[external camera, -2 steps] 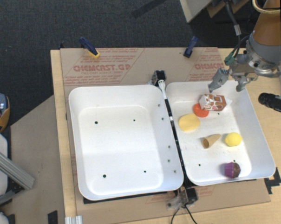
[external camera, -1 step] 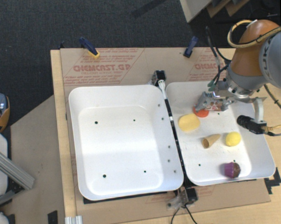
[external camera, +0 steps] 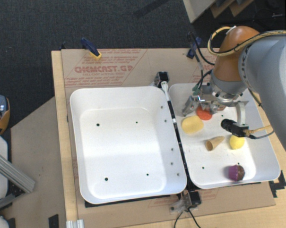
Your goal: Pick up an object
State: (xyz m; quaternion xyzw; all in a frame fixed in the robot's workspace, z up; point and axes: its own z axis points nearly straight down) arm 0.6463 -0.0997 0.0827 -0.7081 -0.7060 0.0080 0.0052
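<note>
My gripper (external camera: pixel 202 104) is low over the back part of the right bin (external camera: pixel 263 169), hanging from the grey arm with the orange band. A small red-orange object (external camera: pixel 205 115) lies right under it, partly covered by it. Touching that object on its left is a yellow rounded object (external camera: pixel 192 125). Toward the front lie a tan cone-shaped piece (external camera: pixel 214 142) and a small yellow ball (external camera: pixel 237 142). A purple round object (external camera: pixel 235 172) sits near the bin's front edge.
The left bin (external camera: pixel 82 137) stands beside the right one, their rims meeting along the middle (external camera: pixel 176 133). Both rest on a brown cardboard sheet (external camera: pixel 103 63) held by blue clamps (external camera: pixel 90 47). The arm covers the right bin's back right corner.
</note>
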